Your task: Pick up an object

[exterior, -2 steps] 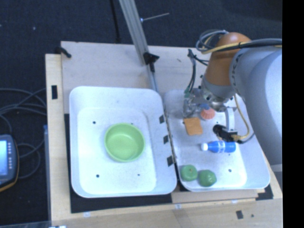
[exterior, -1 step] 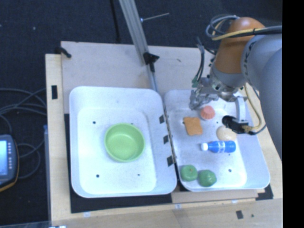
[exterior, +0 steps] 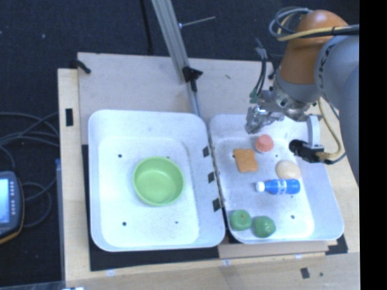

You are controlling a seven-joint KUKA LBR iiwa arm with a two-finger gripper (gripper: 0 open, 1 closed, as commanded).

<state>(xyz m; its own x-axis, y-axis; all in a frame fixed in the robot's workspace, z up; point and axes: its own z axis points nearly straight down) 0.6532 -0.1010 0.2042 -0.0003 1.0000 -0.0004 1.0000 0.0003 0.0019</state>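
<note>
Overhead, the gripper is seen at the upper left of the right bin; whether its jaws are parted or closed cannot be told. Below it lie a pink disc, a tan block, a cream egg and two green balls. The bottle lies flat, long axis horizontal, cap pointing left. A green bowl sits in the left bin.

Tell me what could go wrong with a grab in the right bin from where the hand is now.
1. The small round pink object lies close beside the flat orange-brown square piece, so the hand, hovering near the right white bin's far edge, might nudge one while descending on the other.
2. The blue and white bottle lies on its side next to the cream egg-shaped object; either could roll away on contact.
</note>
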